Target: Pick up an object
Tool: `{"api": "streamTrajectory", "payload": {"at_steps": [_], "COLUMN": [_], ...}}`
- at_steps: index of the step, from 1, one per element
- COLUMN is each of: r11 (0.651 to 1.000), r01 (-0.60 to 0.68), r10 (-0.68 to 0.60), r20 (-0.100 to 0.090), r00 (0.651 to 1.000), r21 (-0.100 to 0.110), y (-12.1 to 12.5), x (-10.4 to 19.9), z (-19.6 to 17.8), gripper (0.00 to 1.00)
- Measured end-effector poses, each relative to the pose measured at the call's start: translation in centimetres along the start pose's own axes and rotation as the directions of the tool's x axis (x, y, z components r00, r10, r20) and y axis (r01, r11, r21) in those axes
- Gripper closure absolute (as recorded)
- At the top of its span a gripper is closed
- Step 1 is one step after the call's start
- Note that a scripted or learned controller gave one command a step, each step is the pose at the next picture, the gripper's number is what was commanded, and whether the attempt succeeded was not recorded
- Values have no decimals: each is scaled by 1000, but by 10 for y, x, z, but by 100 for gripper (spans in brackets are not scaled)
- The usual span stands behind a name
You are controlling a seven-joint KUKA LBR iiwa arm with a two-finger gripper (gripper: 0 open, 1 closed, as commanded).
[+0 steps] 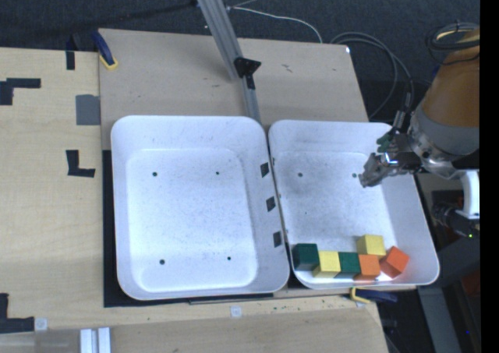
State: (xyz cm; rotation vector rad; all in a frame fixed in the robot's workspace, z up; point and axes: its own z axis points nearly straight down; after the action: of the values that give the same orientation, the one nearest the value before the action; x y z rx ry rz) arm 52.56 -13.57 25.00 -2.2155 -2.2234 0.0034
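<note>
Coloured blocks, green, yellow and orange, are clustered in the lower right corner of the right bin. The gripper is seen above them at that bin's right side; its state cannot be told.

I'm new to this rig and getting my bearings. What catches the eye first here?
The cluster of coloured blocks packed into the near corner of the right bin: green, yellow and orange. Next, the gripper over that bin's far right side, apart from the blocks. The left bin sits alongside.
</note>
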Motion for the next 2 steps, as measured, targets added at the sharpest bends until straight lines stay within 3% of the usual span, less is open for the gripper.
{"api": "streamTrajectory", "payload": {"at_steps": [1, 2], "r11": [1000, 1000], "r01": [-2, -1], "r10": [2, 1], "r20": [1, 0], "r00": [1000, 1000], "r21": [-2, -1], "y": [-1, -1], "x": [-1, -1], "z": [-1, -11], "gripper": [0, 100]}}
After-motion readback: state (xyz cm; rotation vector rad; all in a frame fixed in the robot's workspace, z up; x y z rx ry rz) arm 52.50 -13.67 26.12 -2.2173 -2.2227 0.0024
